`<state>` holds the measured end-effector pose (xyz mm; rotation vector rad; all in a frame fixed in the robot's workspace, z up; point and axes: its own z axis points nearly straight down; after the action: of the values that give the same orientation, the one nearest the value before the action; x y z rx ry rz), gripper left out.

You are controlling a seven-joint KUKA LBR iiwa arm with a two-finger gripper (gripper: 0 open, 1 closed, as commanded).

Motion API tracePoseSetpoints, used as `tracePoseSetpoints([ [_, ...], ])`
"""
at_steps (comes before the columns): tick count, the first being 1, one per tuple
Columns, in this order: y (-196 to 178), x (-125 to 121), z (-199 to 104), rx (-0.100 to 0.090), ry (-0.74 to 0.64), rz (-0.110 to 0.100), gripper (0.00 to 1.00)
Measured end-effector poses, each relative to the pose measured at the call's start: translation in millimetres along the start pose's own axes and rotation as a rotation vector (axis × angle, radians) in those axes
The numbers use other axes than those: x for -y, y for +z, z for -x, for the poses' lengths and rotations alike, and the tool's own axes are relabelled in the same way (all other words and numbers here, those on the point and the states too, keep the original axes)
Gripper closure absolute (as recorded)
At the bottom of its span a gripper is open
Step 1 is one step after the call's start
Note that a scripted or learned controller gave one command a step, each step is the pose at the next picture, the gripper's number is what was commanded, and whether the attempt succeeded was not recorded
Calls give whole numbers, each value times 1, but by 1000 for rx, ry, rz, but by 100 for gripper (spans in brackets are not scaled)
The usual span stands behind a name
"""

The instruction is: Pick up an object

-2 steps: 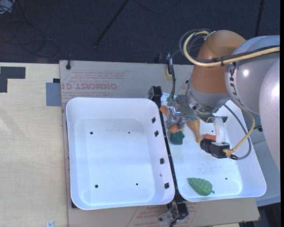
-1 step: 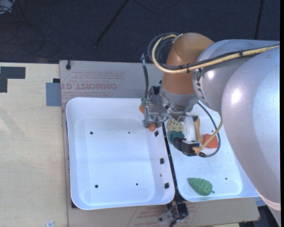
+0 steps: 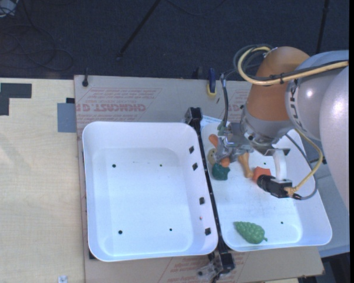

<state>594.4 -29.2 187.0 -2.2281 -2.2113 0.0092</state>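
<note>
My gripper [image 3: 228,151] hangs low over the far left part of the right bin [image 3: 309,232], under the orange wrist band. Right below it lie a small orange piece [image 3: 224,163] and a dark teal object [image 3: 219,172], close against the bin's left wall. An orange carrot-like stick [image 3: 246,165] lies just to the right of the gripper. A small orange-red object [image 3: 260,173] sits beside the black cable plug. Another orange bit [image 3: 213,140] lies at the far left corner. A green bumpy bunch [image 3: 250,232] rests alone near the front edge.
The left bin [image 3: 91,187] stands beside the right one, and a black divider with clips [image 3: 201,175] runs between them. A yellow cable and black plug [image 3: 277,186] hang off the wrist over the right bin. Bare bench stretches to the left.
</note>
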Motion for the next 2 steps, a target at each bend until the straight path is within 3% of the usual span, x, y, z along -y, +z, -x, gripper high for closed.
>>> tracePoseSetpoints([
  [1,0,-9,-58,-3,-12,3,100],
  [2,-15,-6,26,2,-1,4,100],
])
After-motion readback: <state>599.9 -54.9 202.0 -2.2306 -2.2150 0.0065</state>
